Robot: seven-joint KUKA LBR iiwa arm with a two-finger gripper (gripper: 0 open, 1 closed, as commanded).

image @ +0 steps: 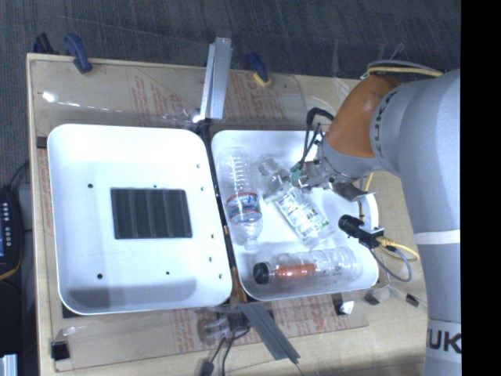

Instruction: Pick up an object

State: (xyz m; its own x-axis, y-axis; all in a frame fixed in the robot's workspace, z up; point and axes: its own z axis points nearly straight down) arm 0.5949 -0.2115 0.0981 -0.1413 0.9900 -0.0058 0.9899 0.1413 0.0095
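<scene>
Three clear plastic bottles lie in the right-hand white bin. The clear plastic bottle with a blue-and-white label lies along the bin's left side, its length running from the far wall toward the near one. The clear plastic bottle with a green-and-white label lies at a slant in the middle of the bin, its upper end near the robot's wrist. The clear plastic bottle with a dark cap and coppery contents lies on its side along the bin's near wall, cap pointing left.

The gripper is low over the upper middle of this bin, just at the upper end of the green-labelled bottle. How far its fingers are parted cannot be told, nor whether anything sits between them.

The grey arm with its orange band reaches in from the right, above the bin's right wall.

The left-hand white bin sits just beside the right one and has a dark ribbed rectangular panel in its floor. Both bins rest on a pale wooden bench, with blue clamps along its far edge.
</scene>
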